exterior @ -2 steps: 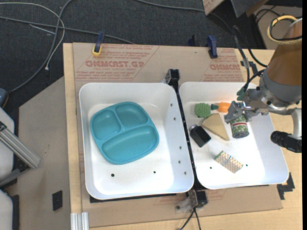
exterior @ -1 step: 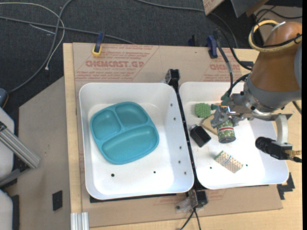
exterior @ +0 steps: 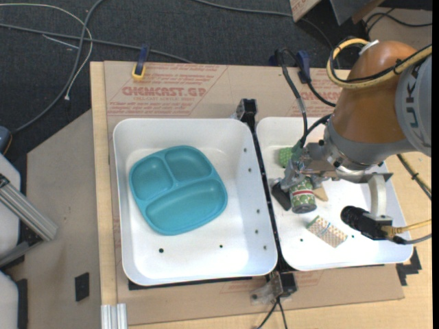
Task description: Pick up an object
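Bench (exterior: 178, 91), teal plate (exterior: 178, 189) in left bin (exterior: 206, 252), can (exterior: 302, 199) in right bin (exterior: 357, 252)

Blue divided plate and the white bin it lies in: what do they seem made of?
The plate looks like moulded plastic with a satin finish: even teal colour, rounded dividers, soft highlights. The left bin looks like thin formed plastic, white and slightly glossy, with rounded corners; painted metal is possible.

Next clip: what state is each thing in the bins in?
Plate: flat, right side up, left bin.
Can: right bin, under the pincer, lifted or not unclear.
Green lump: resting in right bin.
Packet: lying flat, right bin, clear of the can.
Pincer: lowered over the can.
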Controlling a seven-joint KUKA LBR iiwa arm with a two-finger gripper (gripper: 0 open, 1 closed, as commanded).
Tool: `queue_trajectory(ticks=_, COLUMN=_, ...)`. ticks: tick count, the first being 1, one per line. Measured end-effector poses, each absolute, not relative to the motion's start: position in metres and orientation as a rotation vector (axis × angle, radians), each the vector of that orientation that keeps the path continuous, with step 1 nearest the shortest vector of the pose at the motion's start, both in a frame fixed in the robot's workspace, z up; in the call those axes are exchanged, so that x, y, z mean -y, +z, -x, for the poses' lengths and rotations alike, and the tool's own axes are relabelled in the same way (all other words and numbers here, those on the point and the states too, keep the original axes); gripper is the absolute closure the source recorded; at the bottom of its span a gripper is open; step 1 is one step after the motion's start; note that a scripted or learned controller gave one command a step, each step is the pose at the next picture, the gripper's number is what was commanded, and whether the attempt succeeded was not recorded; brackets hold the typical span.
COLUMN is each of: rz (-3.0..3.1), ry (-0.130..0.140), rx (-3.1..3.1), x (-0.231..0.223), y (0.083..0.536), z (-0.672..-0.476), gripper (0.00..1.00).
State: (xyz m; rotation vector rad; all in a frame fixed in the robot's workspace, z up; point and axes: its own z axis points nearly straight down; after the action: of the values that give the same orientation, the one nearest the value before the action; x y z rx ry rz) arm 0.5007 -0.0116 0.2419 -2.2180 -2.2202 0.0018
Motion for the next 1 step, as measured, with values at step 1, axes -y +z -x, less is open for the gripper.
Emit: queue_trajectory(ticks=1, rz=2.218, ry=0.002, rx=2.220, x=-0.0346, y=0.2400, z=-0.4921, gripper=1.00)
